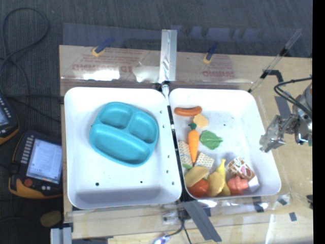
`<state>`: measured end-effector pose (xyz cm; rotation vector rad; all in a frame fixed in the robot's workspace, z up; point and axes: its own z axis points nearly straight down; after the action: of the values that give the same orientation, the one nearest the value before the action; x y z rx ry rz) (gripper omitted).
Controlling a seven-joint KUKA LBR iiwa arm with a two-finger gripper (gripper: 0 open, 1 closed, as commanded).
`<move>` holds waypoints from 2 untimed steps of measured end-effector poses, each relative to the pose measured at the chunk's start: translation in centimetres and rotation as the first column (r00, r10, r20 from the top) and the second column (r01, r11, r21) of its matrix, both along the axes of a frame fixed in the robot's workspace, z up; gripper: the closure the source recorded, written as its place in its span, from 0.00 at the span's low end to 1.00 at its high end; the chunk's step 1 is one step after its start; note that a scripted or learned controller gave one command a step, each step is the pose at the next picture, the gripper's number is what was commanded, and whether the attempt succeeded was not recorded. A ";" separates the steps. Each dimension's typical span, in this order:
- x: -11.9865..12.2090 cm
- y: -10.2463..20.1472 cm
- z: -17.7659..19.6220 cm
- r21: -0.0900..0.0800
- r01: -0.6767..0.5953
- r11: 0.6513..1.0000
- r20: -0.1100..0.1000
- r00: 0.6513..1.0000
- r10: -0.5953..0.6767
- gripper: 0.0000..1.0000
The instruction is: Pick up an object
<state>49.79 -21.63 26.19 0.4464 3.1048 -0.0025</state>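
The wooden bench (101,60) stood on dark carpet (30,44), bearing the right bin (256,116). Toy food, including a carrot (193,140), crowded that bin's left and near sides. The gripper (271,139) hovered just outside its right rim; its grip could not be told.

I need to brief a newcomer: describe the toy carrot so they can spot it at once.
Start at the right bin, the one crowded with toy food. In its left half, just below the sausage lying along the top, stands the carrot. It is the lone orange cone with a green tuft on top, pointing down toward the crackers, with a green leaf at its right.
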 end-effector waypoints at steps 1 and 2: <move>2.3 1.5 0.7 0.001 -0.204 0.979 -0.002 0.979 0.204 1.00; -0.5 -0.7 6.8 0.000 -0.225 0.974 0.000 0.974 0.225 1.00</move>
<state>49.30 -22.36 33.00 0.0918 3.1356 -0.0022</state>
